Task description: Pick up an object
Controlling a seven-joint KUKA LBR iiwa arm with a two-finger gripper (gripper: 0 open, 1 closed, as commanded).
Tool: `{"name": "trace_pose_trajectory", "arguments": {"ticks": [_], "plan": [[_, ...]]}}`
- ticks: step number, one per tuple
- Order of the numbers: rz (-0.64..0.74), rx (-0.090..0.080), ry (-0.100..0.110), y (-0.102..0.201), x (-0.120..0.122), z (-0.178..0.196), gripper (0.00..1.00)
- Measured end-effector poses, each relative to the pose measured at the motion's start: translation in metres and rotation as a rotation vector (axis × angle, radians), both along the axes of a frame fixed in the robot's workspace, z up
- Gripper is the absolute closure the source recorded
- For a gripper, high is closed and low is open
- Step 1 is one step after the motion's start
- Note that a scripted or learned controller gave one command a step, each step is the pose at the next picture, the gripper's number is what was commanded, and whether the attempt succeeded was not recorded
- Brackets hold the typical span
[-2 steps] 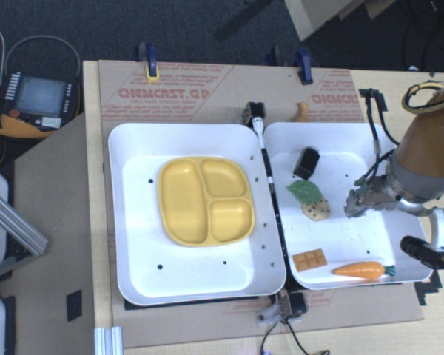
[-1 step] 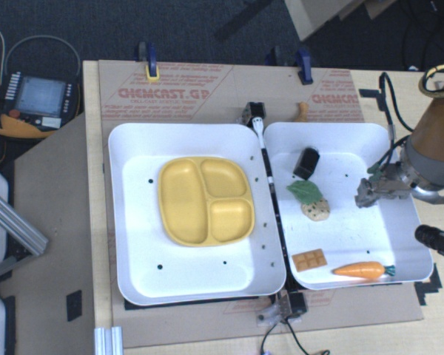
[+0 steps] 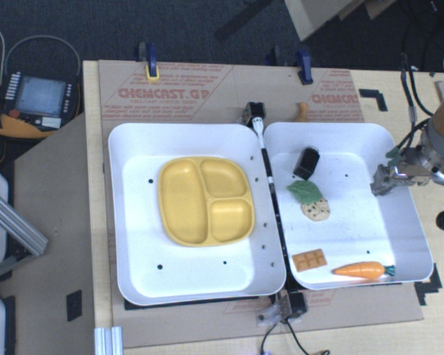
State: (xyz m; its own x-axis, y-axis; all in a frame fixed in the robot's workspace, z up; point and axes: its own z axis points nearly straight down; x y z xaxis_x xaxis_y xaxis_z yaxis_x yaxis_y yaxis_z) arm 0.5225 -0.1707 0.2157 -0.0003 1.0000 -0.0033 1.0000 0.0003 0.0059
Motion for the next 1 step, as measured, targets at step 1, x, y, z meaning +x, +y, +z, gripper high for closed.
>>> {"name": "trace_pose_trajectory", "arguments": {"ticks": [1], "plan": [[0.0,0.0,0.0,-0.0087,0.0038,0.0472,1.0]]}}
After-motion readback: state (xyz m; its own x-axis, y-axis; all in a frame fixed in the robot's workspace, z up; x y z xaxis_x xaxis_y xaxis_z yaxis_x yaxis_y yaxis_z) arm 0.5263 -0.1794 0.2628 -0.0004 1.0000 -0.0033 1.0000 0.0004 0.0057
